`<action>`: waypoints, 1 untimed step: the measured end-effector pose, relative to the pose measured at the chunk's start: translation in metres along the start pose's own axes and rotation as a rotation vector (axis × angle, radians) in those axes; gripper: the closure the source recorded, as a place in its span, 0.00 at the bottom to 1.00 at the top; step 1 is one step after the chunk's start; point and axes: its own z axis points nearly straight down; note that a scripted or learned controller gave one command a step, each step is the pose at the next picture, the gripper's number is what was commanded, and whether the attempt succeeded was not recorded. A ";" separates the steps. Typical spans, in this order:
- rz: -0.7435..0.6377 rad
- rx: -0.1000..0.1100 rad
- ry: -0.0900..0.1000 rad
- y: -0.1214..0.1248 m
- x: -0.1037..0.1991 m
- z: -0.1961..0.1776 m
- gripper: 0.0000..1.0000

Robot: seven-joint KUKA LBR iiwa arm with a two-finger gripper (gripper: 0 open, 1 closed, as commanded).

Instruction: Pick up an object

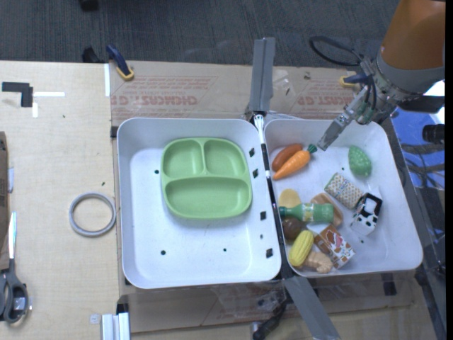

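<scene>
Two white bins sat side by side on the bench point(56, 154). At the bench's far left, scissors point(13, 292) lay near the 7 o'clock corner, and a grey tape ring point(93, 214) rested just left of the left bin point(134, 253). A blue clamp point(120, 61) sat at about 11 o'clock from that bin, on the cardboard sheet point(184, 91) behind it. Inside the left bin a green divided plate point(207, 178) lay flat, toward the bin's 12 o'clock side.

In the right bin point(396, 257) a toy carrot point(291, 160) lay near the 10 o'clock corner, its green top pointing toward 2 o'clock. Below it, toward 7 o'clock, was a cluster: a green bottle point(311, 212) on its side, a yellow corn cob point(301, 247), and a red snack packet point(335, 246) touching the corn. A patterned block point(343, 188) sat near the bin's centre, a black-and-white cow point(367, 214) just at its 4 o'clock, and a green lump point(359, 161) apart at 2 o'clock.

The gripper point(324, 142) came down slantwise from the arm point(417, 27) at the 1 o'clock corner, its tip just beside the carrot's leafy end, at the carrot's 2 o'clock. Whether it touched the carrot could not be told, nor whether the gripper was wide or narrow; nothing showed as held by it.
</scene>
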 end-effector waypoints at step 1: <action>0.111 0.003 0.004 0.006 -0.014 0.165 0.00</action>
